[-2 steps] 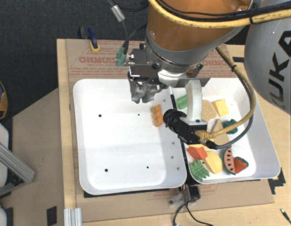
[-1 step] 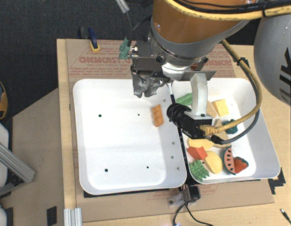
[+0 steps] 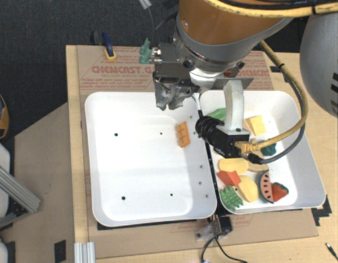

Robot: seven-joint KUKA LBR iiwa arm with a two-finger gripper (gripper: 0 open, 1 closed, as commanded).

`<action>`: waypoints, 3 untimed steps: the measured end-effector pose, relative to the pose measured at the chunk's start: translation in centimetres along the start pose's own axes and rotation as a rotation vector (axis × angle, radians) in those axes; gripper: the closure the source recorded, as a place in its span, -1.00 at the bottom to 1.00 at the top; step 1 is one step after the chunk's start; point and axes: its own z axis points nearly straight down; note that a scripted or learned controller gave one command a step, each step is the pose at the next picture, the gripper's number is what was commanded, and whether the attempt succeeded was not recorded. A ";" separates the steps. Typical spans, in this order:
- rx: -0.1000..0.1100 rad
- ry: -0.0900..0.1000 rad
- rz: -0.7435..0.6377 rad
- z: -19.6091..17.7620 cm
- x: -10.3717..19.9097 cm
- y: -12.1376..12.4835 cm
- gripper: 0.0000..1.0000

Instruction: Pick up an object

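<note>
Orange block (image 3: 183, 134) in left bin (image 3: 103, 201), long axis near-upright, hand (image 3: 170, 98) grip unclear

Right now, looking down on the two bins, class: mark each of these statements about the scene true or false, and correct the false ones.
1. An orange waffle-like piece lies in the left bin. True.
2. The watermelon slice lies in the left bin. False: it lies in the right bin, near its front corner.
3. The end effector hangs over the far edge of the left bin. True.
4. The yellow cheese wedge is clamped in the end effector. False: it rests in the right bin.
5. Most of the toy food is in the right bin. True.
</note>
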 end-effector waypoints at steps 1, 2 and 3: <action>-0.002 0.001 -0.001 -1.0 0.1 0.0 1.00; -0.004 0.001 -0.003 -2.1 0.2 0.0 1.00; -0.006 0.002 -0.004 -3.1 0.3 0.1 1.00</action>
